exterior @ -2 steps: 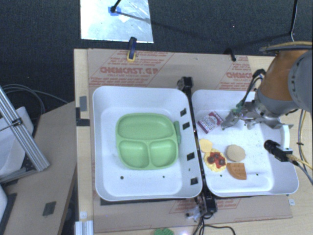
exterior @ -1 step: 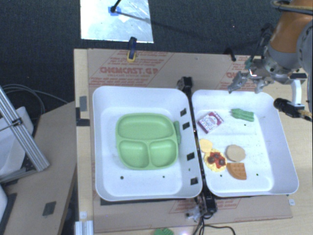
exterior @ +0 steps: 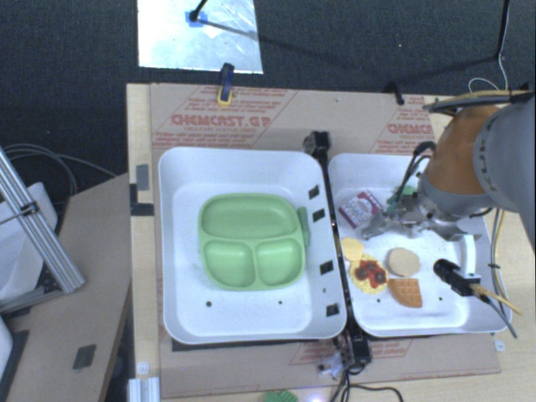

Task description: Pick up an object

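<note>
Right of frame, the hand (exterior: pixel 387 222) hovers low in the right bin (exterior: pixel 477 318) beside a packet (exterior: pixel 360 207); its grip cannot be told. Toy foods (exterior: pixel 394 276) lie ungrasped; picking remains.

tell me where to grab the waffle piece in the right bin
Grip the waffle piece across its two flat sides, coming straight down. It lies flat on the right bin floor, with open floor to its right; the toy pizza lies close on its left.
</note>
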Motion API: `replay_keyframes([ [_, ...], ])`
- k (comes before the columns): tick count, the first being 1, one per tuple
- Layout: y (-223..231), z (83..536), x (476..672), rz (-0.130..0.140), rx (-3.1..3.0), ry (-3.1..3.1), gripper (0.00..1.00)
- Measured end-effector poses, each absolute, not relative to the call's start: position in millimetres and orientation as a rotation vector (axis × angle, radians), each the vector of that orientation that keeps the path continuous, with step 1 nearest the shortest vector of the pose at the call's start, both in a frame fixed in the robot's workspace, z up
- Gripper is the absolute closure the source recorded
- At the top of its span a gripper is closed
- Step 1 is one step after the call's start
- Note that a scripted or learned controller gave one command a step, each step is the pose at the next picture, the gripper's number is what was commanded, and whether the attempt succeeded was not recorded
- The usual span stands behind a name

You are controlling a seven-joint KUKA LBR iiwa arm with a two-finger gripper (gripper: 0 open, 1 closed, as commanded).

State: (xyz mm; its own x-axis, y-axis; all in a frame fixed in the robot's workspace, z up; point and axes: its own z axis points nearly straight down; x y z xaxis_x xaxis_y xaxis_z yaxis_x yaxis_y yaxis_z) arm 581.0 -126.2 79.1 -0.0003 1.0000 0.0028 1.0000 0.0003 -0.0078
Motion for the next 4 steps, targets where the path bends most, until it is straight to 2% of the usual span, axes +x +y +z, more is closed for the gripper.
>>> replay_keyframes([
  [1,-134,133,665.2,-0.011,-2.222,-2.237,0.00],
  [2,-131,158,654.5,-0.004,-2.219,-2.229,0.00],
  [3,-152,86,671.5,-0.007,-2.227,-2.234,0.00],
  [4,-147,190,670.5,-0.009,-2.223,-2.233,0.00],
])
